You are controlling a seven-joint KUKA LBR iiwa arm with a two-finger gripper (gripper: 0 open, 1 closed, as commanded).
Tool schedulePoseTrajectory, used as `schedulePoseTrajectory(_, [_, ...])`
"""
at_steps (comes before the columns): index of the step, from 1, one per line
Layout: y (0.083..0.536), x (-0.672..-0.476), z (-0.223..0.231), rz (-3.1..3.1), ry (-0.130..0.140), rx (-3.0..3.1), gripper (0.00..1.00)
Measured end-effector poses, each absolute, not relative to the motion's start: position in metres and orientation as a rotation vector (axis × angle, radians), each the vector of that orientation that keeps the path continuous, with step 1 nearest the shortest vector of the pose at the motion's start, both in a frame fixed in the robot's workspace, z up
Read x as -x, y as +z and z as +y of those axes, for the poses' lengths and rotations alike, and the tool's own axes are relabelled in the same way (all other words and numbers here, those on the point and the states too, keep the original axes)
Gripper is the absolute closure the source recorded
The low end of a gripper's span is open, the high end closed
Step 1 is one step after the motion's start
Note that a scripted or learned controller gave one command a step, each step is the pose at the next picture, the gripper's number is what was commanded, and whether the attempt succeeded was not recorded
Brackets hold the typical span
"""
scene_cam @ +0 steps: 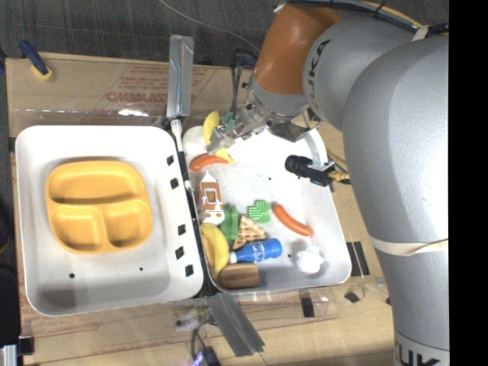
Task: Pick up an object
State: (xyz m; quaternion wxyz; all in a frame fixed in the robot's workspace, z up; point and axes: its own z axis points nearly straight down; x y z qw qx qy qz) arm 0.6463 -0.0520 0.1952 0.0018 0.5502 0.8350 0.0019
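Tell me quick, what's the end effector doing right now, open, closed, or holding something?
End effector: cannot be told if open or closed. It sits low at the far end of the right bin, against a yellow toy; no object visibly held.

From my screen, both white bins (34,204) look like smooth, faintly glossy plastic. The yellow tray (97,204) is glossy plastic too. The arm's grey shell (396,128) has a smooth satin sheen. Cardboard (99,82) under the bins looks matt.
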Motion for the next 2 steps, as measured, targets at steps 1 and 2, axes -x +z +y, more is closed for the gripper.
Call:
schedulePoseTrajectory(1, [0.195, -0.618, -0.064, 2.630, -0.003, -1.723, 1.00])
schedulePoseTrajectory(2, [0.202, -0.590, -0.016, 2.381, -0.004, -2.057, 1.00])
